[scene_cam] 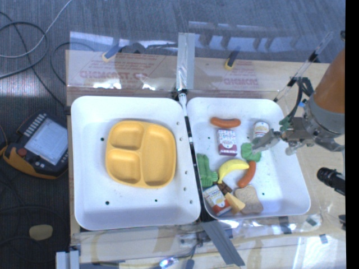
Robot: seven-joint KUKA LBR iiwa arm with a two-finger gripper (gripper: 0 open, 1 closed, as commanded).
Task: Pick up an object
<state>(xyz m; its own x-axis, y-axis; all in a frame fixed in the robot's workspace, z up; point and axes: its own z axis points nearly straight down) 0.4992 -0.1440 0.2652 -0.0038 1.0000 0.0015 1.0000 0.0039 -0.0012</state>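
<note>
As gripper (263, 142) hovers over right bin (291, 195), finger state unclear; risk: crowded toys (235, 175), finger may knock bottle (261, 130), miss grasp.

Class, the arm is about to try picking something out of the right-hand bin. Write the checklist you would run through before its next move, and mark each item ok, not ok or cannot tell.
1. Objects available in the right bin: ok; hot dog, banana and carrot lie there.
2. Gripper over the right bin: ok, near its right side.
3. Jaws open or shut: cannot tell.
4. Anything already held: cannot tell.
5. Target standing apart from neighbours: not ok for the banana, which touches the carrot and the green piece; ok for the hot dog.
6. Yellow plate out of the way: ok, it sits in the left bin.
</note>
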